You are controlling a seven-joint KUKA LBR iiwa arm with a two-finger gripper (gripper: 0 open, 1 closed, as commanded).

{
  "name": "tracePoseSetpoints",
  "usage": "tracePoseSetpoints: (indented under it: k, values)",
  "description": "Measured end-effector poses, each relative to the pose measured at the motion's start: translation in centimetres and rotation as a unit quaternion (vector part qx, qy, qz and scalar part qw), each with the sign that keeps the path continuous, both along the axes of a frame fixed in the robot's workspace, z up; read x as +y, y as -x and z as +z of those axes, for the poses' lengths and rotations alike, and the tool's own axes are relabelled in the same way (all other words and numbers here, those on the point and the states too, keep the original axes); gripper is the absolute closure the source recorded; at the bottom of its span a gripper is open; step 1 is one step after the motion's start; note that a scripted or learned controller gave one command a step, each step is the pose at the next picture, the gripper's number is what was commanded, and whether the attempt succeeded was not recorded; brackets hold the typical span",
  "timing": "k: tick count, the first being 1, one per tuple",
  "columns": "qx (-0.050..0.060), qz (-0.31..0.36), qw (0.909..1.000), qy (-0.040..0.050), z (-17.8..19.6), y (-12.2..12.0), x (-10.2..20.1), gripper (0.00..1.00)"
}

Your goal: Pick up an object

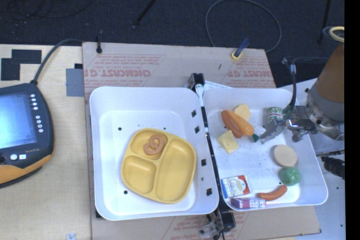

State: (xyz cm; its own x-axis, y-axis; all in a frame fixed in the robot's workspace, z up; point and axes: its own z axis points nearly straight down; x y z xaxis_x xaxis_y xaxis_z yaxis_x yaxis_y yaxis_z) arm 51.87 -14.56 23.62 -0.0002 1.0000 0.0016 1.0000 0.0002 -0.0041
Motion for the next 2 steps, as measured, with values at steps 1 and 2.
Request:
tracePoseSetpoints:
  k: [1,2]
  values:
    - [0.001,0.002,1.0,-0.0006,-7.5,-5.7,4.5,0.0]
    - [-0.005,0.002,1.0,0.0006,-15.0,-12.9,6.6,0.0]
